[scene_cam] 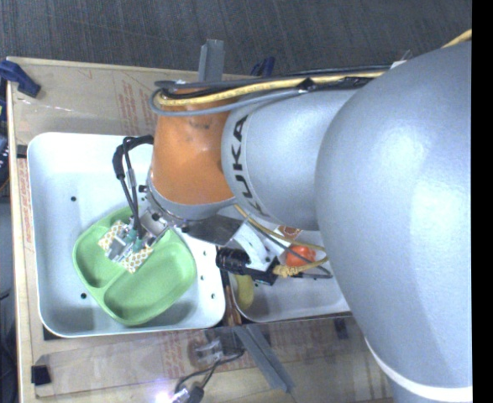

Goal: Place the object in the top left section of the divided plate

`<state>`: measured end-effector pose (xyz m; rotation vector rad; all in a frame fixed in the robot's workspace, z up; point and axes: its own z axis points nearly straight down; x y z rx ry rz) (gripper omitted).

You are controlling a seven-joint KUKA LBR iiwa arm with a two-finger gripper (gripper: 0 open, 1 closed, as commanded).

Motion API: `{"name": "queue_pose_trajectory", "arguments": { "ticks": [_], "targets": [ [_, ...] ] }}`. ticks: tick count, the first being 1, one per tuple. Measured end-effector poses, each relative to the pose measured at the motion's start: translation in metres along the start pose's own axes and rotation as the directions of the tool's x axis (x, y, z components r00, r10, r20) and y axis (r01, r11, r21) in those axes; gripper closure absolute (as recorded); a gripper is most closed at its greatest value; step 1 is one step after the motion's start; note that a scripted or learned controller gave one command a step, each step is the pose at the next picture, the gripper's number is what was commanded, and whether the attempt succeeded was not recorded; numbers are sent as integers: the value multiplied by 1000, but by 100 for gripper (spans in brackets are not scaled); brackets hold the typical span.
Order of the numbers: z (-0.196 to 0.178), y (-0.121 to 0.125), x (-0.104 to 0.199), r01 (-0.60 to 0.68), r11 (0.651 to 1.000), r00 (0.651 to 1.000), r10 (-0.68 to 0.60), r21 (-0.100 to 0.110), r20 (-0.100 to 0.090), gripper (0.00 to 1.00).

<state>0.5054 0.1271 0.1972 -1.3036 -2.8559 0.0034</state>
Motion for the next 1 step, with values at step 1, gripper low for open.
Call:
{"name": "queue_pose_trajectory", "arguments": {
  "ticks": [1],
  "targets": [
    [0,0,0,0,1000,1000,0,0,0,0]
  ]
}}
